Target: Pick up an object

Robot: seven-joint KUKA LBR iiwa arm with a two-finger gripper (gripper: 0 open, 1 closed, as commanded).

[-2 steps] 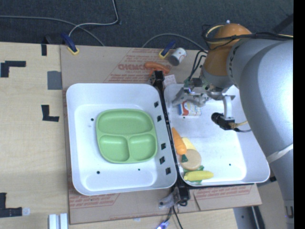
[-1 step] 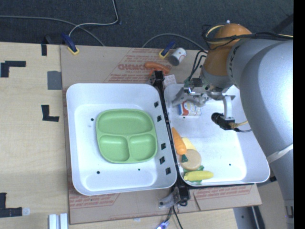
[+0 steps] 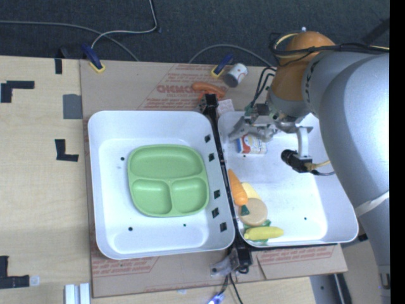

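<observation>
My gripper (image 3: 255,126) hangs low over the back left part of the right bin (image 3: 316,201), at the end of the grey arm with its orange band (image 3: 297,65). Just in front of it lies a small white packet with red and blue print (image 3: 250,146), close to or touching the gripper. Along the bin's left wall lie an orange carrot-like piece (image 3: 237,187), a pale yellow piece (image 3: 250,191), a tan round disc (image 3: 255,211) and a yellow-green piece (image 3: 263,233).
The left bin (image 3: 107,170) holds a green divided plate (image 3: 168,179). A black divider with clips (image 3: 219,170) runs between the bins. An orange object (image 3: 209,88) and a grey cylinder (image 3: 235,75) lie on the cardboard behind the bins. The arm's body covers the right side.
</observation>
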